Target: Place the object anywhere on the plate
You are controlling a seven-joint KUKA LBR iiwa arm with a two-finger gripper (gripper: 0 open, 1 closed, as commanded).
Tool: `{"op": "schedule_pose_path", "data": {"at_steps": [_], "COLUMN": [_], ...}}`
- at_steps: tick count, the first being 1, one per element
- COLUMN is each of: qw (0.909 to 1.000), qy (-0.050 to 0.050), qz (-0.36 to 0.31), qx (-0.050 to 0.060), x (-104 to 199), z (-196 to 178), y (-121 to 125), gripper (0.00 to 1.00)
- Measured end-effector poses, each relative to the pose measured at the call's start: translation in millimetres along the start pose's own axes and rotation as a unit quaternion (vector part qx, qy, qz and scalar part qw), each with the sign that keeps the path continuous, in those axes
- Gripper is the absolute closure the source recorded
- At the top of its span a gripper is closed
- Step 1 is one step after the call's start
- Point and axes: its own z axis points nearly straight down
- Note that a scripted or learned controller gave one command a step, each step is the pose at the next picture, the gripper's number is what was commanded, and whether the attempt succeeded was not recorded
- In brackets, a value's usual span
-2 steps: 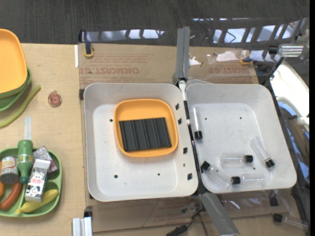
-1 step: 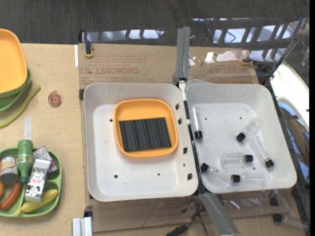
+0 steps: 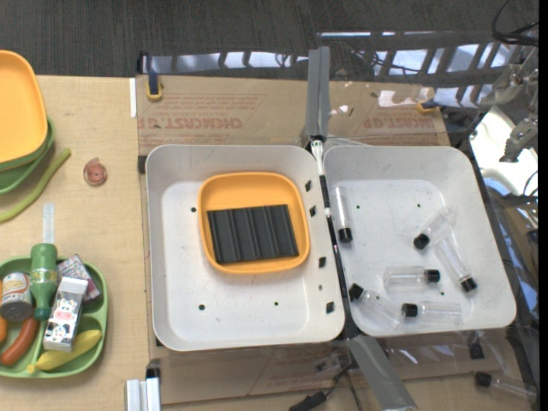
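Note:
An orange, rounded-square plate (image 3: 252,185) sits in the left white bin (image 3: 175,306), toward its back. A black ribbed rectangular object (image 3: 253,234) lies flat on the plate and covers most of its middle. In the right white bin (image 3: 479,311) several clear vials with black caps lie scattered: one (image 3: 342,217) by the left wall, one (image 3: 454,264) at the right, and one (image 3: 431,312) near the front.
On the wooden table to the left stand a green tray of toy food (image 3: 51,315) and an orange dish on green plates (image 3: 17,114). Cardboard (image 3: 231,118) lies behind the bins. A metal frame (image 3: 411,58) and cables stand at the back right.

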Motion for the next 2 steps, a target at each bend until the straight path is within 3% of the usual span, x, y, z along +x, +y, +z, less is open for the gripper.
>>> {"op": "schedule_pose_path", "data": {"at_steps": [1, 2], "qw": [0.9785, 0.9173], "qy": [-0.001, -0.001], "qz": [-0.206, -0.398], "qx": [-0.001, -0.001], "x": [-17, -21], "z": [48, 106], "y": [0, 0], "gripper": [0.00, 0.00]}}
